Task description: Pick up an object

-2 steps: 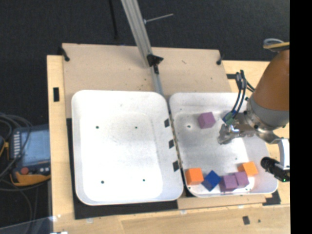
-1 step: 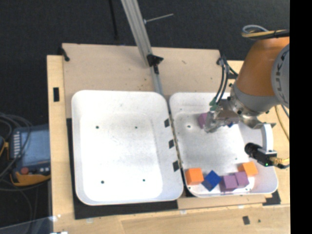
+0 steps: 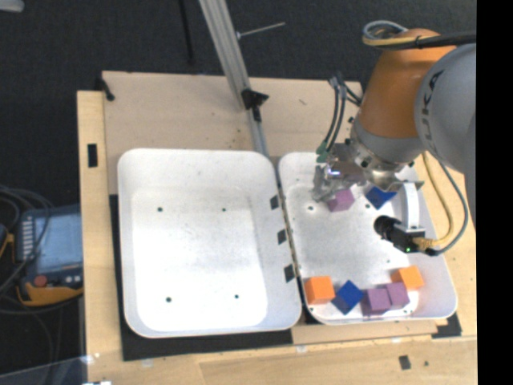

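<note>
My gripper (image 3: 329, 183) hangs over the far part of the right bin (image 3: 353, 239), under the grey arm with its orange band. A purple block (image 3: 341, 200) lies right at the gripper's tip, touching it or partly under it. A blue block (image 3: 379, 196) sits just to the right, half hidden by the wrist. Along the bin's near edge lie an orange block (image 3: 320, 289), a blue block (image 3: 349, 296), two purple blocks (image 3: 377, 301) (image 3: 397, 294) and another orange block (image 3: 411, 277).
The left bin (image 3: 196, 239) stands beside the right one. A slanted metal post (image 3: 232, 62) rises behind the bins. A black cable fitting (image 3: 393, 231) hangs off the wrist over the right bin.
</note>
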Motion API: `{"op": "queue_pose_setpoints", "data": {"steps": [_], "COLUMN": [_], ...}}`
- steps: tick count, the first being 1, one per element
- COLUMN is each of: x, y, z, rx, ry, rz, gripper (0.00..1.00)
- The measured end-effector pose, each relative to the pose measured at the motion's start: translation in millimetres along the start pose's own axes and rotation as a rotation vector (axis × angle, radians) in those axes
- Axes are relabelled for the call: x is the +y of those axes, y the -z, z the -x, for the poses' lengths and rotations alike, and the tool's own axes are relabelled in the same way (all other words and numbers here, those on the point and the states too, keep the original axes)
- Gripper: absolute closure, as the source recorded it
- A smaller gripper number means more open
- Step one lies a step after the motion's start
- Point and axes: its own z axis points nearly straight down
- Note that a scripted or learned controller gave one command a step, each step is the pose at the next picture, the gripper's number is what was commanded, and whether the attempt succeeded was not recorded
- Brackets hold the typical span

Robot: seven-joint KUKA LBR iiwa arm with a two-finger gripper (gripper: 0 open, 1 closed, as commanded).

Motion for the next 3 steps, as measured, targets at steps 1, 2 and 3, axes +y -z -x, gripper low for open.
{"op": "queue_pose_setpoints", "data": {"steps": [1,2,3], "x": [25.1,54.5,83.3], "y": [-13.0,-24.3,-29.1], "z": [-37.9,-80.3,-124.0], "rx": [-0.002,-0.002,-0.001], "ry": [-0.002,-0.002,-0.001], "rz": [-0.002,-0.001,-0.001], "gripper": [1.0,1.0,1.0]}}
